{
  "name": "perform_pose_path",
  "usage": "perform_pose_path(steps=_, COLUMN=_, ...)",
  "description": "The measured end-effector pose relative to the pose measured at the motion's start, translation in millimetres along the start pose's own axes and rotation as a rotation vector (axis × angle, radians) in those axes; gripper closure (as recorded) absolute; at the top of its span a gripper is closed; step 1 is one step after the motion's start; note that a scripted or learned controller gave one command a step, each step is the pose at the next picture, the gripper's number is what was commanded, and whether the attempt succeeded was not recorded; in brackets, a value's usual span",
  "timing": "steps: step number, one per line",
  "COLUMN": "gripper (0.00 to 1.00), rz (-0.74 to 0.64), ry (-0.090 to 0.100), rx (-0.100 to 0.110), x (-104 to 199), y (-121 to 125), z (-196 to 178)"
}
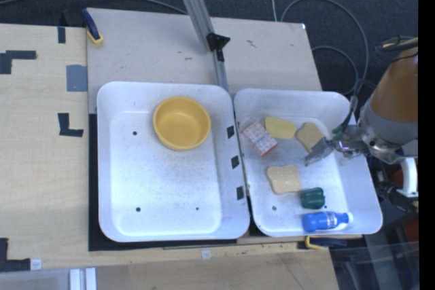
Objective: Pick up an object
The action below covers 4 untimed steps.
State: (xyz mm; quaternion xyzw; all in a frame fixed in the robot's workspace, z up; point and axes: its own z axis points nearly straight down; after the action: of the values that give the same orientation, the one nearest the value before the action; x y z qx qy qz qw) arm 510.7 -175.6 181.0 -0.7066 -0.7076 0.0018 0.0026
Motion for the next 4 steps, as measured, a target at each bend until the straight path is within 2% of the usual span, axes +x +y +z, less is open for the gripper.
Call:
perform_pose_path(steps=1, gripper=0.0, rz=0.001, ry=0.0, rx=0.0, x=-5.1, y=-0.9, z=45.4)
perform_pose_path(steps=2, gripper=1.0, rz=-0.001, ry=0.0, rx=-0.003, x=-4.3, y=0.1, z=32.9)
perform_pose_path(steps=4, gripper=1.0, rz=0.0, ry=-0.002, rx=-0.009, x=-6.9, y=-3.2, z=-44.6)
